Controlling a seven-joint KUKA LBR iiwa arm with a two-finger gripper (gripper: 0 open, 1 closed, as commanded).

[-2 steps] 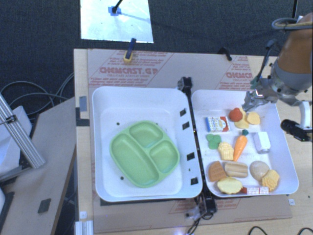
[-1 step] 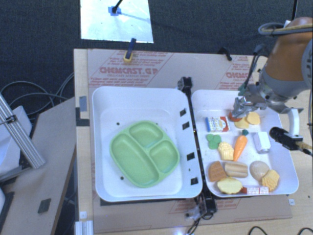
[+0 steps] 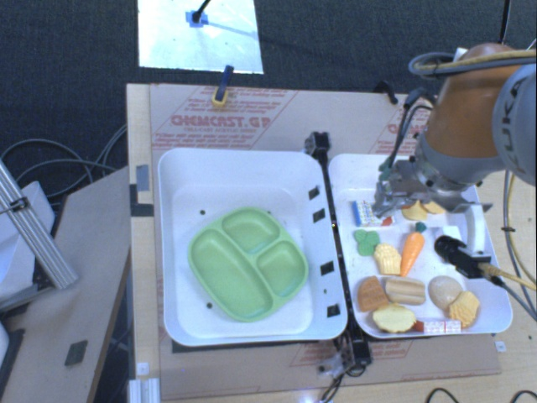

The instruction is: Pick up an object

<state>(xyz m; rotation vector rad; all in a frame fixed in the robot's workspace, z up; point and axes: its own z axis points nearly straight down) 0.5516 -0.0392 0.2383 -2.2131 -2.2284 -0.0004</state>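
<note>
The wrist and its fittings cover the gripper (image 3: 384,206) from above, so I cannot tell whether the jaws are spread or pressed together, nor whether they touch anything. A yellow piece (image 3: 417,211) lies partly hidden under the wrist, and its shape is unclear. The arm (image 3: 470,116) is cut off by the view's right edge.

The arm reaches in from the right over the far side of the right bin (image 3: 495,313). It bends down so that the gripper hangs low near the bin's far left corner, just above or against a blue-and-white box (image 3: 362,214).

The right bin holds toy food. Near the box lie a green piece (image 3: 365,242), a corn cob (image 3: 387,259) and a carrot (image 3: 411,253). Nearer the front are a brown round piece (image 3: 371,293), a tan roll (image 3: 406,290), a pale egg-like piece (image 3: 445,290), a ridged yellow piece (image 3: 464,309), a yellow lump (image 3: 394,317) and a small red-and-white packet (image 3: 441,327). The left bin (image 3: 180,183) holds a green divided plate (image 3: 246,263). Both bins stand side by side on the desk (image 3: 352,112).
</note>
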